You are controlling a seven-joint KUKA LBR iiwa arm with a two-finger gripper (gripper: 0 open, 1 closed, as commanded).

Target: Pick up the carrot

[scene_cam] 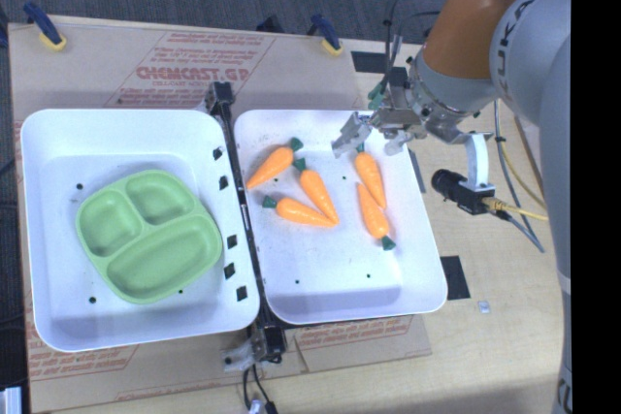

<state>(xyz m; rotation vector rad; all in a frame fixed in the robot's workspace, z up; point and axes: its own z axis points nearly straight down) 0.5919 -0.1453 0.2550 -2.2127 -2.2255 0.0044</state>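
Jaws (372, 133) hanging over the far right part of the right bin (291, 303), spread apart, nothing between them. Left finger (346, 137) sits to the left of the nearest carrot's far end, right finger (396, 143) on its other side, so roughly straddling from above, not clearly touching.

Directly under and just nearer: upper right carrot (369, 175), lying roughly lengthwise, far-to-near. Just beyond its near tip, lower right carrot (374, 214), leaf end nearest the bin's right wall. Left of those: middle carrot (317, 193), tilted; low carrot (302, 212) lying almost crosswise, close to the middle one's tip; far left carrot (270, 167) angled toward the divider between bins.

Left bin (58, 136) carrying a green sectioned plate (149, 235). Both bins on cardboard on the desk (495, 305).

Status: approach looks mostly done, grasp not. No carrot lifted, all five resting on the bin floor. Left to do, by estimate: descend onto the upper right carrot, close, lift clear. Risk: neighbouring lower right carrot sits close, could get nudged.
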